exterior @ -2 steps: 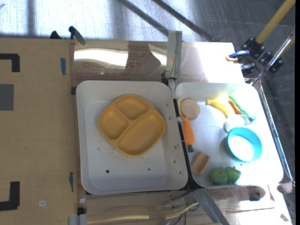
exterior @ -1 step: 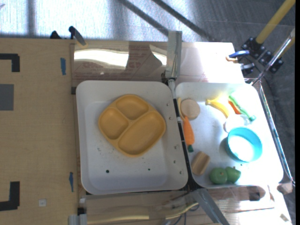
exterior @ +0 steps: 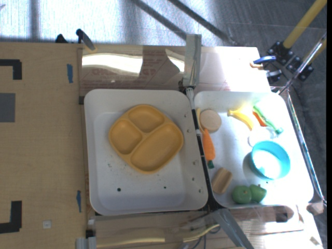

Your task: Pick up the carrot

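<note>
fig. 1, my remote view down on the bench. the carrot (exterior: pixel 208 145) lies flat in the right bin (exterior: pixel 298 154), to the left of the blue bowl (exterior: pixel 268 160) and against the bin's left wall. its long axis runs nearly up-and-down in the view, leaning slightly, with the orange root end toward the top and the small green stem end toward the bottom. i see nothing gripping it. a round tan disc (exterior: pixel 210 120) sits up and left of the bowl, touching or just beside the carrot's upper end. a tan bread-like piece (exterior: pixel 221 180) lies down and left of the bowl, near the carrot's green end but apart from it. a green fruit or pepper (exterior: pixel 248 193) rests just below the bowl. a yellow banana (exterior: pixel 240 116) lies above the bowl to its left, and an orange-and-green item (exterior: pixel 264 119) lies directly above it. far left of the bowl, the left bin (exterior: pixel 104 180) holds a yellow divided plate (exterior: pixel 146 137).
</note>
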Tool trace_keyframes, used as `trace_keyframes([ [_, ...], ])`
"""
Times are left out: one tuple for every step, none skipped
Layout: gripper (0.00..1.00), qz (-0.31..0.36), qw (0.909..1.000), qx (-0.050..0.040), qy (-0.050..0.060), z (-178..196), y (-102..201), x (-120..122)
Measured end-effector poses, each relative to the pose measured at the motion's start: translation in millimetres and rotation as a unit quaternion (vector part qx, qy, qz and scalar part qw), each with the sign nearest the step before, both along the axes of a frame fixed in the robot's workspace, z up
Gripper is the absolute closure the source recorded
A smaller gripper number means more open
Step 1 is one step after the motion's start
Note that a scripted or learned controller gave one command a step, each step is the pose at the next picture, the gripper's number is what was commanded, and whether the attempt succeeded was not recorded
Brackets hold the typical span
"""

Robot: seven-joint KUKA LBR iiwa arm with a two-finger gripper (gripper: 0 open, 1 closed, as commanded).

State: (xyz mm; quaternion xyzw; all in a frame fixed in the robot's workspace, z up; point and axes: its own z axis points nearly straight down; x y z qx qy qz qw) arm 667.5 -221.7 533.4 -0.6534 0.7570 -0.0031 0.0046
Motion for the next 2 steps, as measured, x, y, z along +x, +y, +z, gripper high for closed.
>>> trace_keyframes([
  [0.00, 0.156, 0.9877, 0.0004, 0.004, -23.2, -0.1, -0.2],
  [0.00, 0.282, 0.9594, -0.0003, 0.004, -32.1, 8.2, -0.2],
])
